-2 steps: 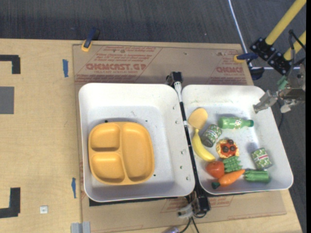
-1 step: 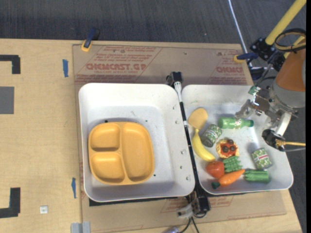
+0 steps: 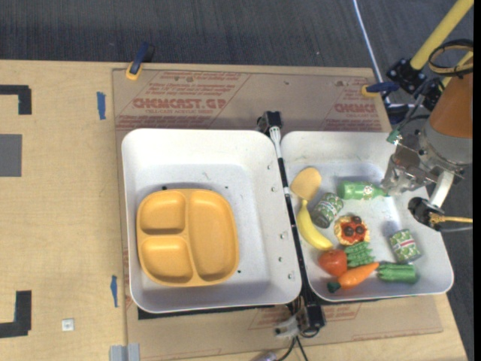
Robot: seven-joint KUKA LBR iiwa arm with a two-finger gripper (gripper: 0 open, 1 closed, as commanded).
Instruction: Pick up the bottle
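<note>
Where the right bin (image 3: pixel 440 280) holds the toys, green bottle (image 3: pixel 361 191) lying on its side toward the far part, just left of the gripper (image 3: pixel 396 180). Cannot tell how the jaws stand. Nearby a banana (image 3: pixel 312 230), tomato (image 3: pixel 333 261), carrot (image 3: pixel 353 276); yellow divided plate (image 3: pixel 188 236) in the left bin (image 3: pixel 195 145).

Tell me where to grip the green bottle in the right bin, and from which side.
Grip the green bottle across its middle, coming from above. It lies on its side, long axis roughly left-right, so fingers should probably close across its narrow width. The gripper sits just right of it; the can lies close below-left.
</note>
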